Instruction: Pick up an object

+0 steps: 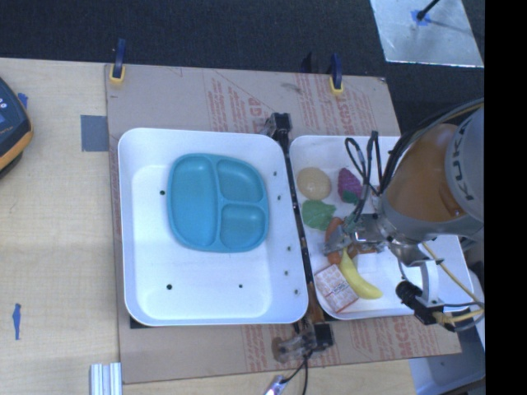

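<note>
1. Working from the biggest thing down: the tabletop (58, 220) carries a cardboard sheet with two shallow white bins side by side, the left bin (148, 295) and the right bin (387, 151).
2. The left bin holds a blue divided plate (218, 202), lying flat and well apart from the work; it blocks nothing.
3. The arm (428, 179) reaches over the right bin, and its wrist and cables cover much of that bin's floor. The end effector (358, 235) sits low among the items there; whether it is spread or pressed together I cannot tell.
4. The likely pick is the banana (359, 276), lying near the front of the right bin, just beside the end effector. It looks like a light, smooth, stiff toy; a pinch across its middle, square to its length, should hold best, since the curved ends may slip.
5. A small red-and-white card (331, 285) touches the banana's left side and could get caught.
6. Behind lie a cream round piece (314, 183), a green piece (317, 214) and a purple piece (349, 183), crowded close together.
</note>
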You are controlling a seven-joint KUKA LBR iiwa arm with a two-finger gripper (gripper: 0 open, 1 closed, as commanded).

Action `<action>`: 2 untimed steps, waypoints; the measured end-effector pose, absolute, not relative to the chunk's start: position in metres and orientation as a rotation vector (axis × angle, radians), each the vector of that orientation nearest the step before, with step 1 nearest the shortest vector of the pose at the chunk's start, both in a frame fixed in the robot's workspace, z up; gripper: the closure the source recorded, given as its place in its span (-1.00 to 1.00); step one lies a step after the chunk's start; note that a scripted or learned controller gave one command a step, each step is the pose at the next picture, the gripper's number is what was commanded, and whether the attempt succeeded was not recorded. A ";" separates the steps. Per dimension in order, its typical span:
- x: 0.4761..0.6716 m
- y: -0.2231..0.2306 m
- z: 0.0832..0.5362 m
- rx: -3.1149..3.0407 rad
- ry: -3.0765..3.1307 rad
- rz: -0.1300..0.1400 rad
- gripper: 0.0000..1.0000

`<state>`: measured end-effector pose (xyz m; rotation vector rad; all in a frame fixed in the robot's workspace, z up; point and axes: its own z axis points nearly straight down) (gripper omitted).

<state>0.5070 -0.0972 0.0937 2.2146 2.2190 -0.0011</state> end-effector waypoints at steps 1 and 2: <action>0.514 -0.097 0.093 2.218 2.224 -0.002 -1.00; 0.515 -0.099 0.105 2.215 2.222 -0.001 1.00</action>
